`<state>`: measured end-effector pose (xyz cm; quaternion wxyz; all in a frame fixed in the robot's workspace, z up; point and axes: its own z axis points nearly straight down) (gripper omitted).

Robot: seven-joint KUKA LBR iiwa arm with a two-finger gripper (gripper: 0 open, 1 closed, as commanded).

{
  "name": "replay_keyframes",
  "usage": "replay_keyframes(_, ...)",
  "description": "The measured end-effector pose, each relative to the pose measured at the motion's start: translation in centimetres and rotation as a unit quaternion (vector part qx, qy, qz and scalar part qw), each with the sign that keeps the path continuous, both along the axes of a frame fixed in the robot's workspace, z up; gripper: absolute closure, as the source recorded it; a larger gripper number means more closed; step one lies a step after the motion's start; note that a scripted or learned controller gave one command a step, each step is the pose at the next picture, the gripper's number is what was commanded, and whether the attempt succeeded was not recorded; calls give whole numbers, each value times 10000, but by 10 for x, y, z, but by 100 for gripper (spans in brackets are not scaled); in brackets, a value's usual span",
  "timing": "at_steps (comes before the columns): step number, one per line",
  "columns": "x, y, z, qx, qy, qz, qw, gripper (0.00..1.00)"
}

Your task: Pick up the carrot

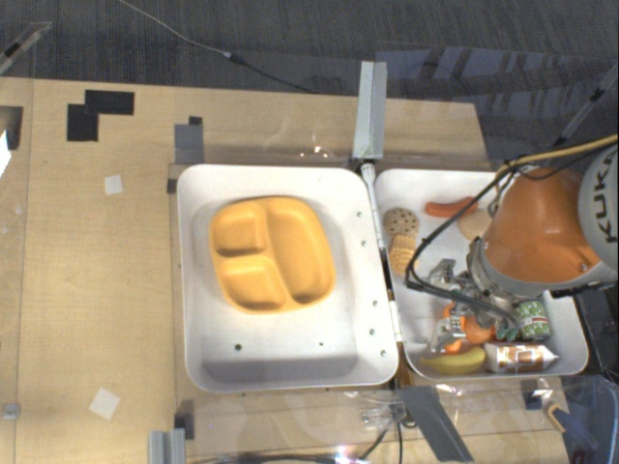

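The carrot (475, 330) seems to be the orange piece low in the right bin (576, 356), mostly covered by my gripper. The gripper (451, 329) hangs right over its left end, close to the bin floor, with the orange-banded wrist (537, 230) above it. From this angle I cannot tell whether the carrot sits between the gripper's parts or just beneath them.
Crowded around the gripper are a yellow banana (456, 361), a white-and-brown packet (520, 358) and a green packet (529, 318). Further back lie a reddish sausage-like piece (450, 207), a round cookie (400, 222) and a corn-like piece (401, 252). The left bin (198, 259) holds a yellow divided tray (273, 252).
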<state>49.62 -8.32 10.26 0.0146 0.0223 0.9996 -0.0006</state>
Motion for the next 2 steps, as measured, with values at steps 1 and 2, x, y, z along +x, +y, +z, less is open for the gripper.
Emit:
replay_keyframes(1, -5, -4, -13, 18, 71, -477, 9988, 0)
replay_keyframes(2, -1, -3, 0, 16, 12, -458, 9989, 100)
